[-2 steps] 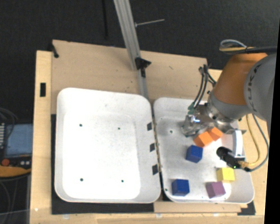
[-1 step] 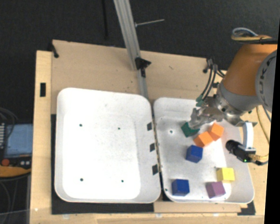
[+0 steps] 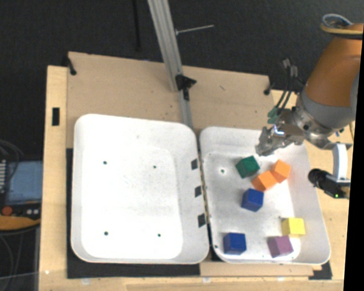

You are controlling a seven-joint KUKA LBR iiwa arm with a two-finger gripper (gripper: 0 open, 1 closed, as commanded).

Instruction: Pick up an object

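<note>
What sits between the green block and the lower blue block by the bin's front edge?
In the camera view, the other blue block lies roughly between the green block and the lower blue block, slightly right of the line.

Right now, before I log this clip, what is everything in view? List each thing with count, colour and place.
green block: 1, green, right bin, upper middle, just below the gripper
orange blocks: 2, orange, right bin, touching each other, right of the green block
blue blocks: 2, blue, right bin, one at centre, one at the near edge
yellow block: 1, yellow, right bin, near right side
purple block: 1, purple, right bin, near right corner
bins: 2, white, side by side on the bench
arm: 1, grey and orange, from the right
gripper: 1, above the right bin's far side
</note>
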